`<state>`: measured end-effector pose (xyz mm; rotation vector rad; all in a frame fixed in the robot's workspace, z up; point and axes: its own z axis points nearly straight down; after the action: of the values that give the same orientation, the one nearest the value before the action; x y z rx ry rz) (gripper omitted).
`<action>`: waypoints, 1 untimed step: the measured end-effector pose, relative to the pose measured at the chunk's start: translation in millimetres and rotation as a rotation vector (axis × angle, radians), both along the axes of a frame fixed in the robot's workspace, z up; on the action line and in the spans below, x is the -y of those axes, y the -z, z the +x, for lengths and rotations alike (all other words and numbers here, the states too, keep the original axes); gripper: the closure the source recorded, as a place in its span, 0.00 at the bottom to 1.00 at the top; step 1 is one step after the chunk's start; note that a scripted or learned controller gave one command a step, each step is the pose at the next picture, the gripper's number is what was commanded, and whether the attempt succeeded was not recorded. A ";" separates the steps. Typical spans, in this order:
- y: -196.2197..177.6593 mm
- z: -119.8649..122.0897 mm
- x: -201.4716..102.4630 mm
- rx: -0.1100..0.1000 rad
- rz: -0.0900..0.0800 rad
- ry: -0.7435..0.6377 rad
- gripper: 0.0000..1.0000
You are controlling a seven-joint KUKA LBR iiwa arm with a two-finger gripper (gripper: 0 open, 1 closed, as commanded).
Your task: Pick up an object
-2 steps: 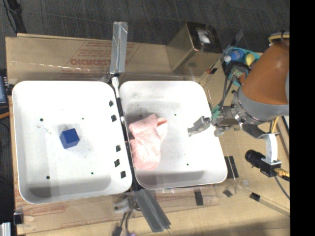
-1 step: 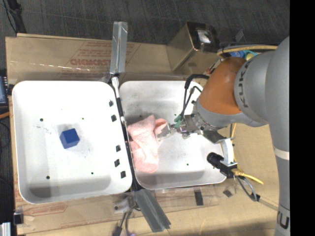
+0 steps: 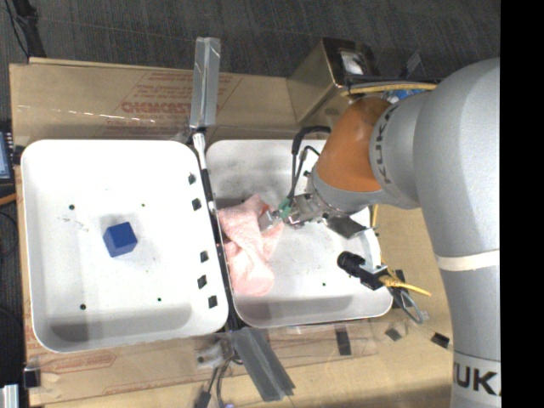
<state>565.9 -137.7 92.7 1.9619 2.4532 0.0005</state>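
- Two bins below me; nothing lifted yet, so the whole pick is left to do, I judge.
- My gripper is low in the right bin, mid-frame, touching the pink cloth.
- The cloth lies crumpled along that bin's left wall.
- Open or closed? I cannot tell.
- A blue cube waits in the left bin.

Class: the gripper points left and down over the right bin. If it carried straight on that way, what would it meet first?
Most likely the pink cloth, bunched just ahead of the gripper against the right bin's left side. Height from a single view is uncertain.
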 end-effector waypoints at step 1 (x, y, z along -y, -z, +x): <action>-10.4 0.5 -1.1 -0.001 0.000 -0.004 1.00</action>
<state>566.4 -136.6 103.1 1.9581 2.4576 0.0000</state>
